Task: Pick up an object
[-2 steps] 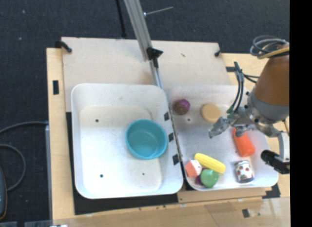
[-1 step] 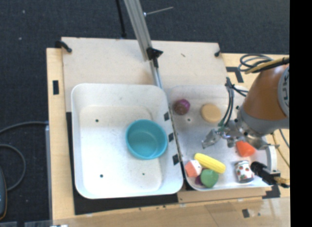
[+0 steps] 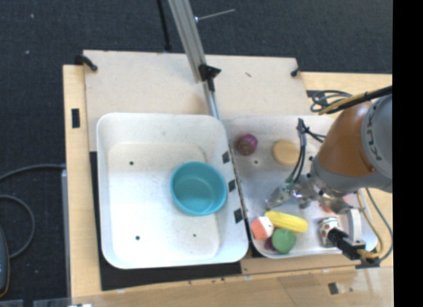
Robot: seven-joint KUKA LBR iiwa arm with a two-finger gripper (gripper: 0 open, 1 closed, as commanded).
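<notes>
Gripper [image 3: 285,195]: finger state could not be told.
Risk: yellow corn-like toy [image 3: 286,221] crowded against green ball [image 3: 283,240]; grasp might slip.

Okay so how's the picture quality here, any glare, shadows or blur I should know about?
Camera view: lighting is even and soft, with the white left bin bright but not blown out; the blue bowl casts only a faint shadow; the arm's orange band looks slightly soft; small items like the yellow banana-shaped toy and purple ball are low in detail; the gripper is too muddled to read.
</notes>
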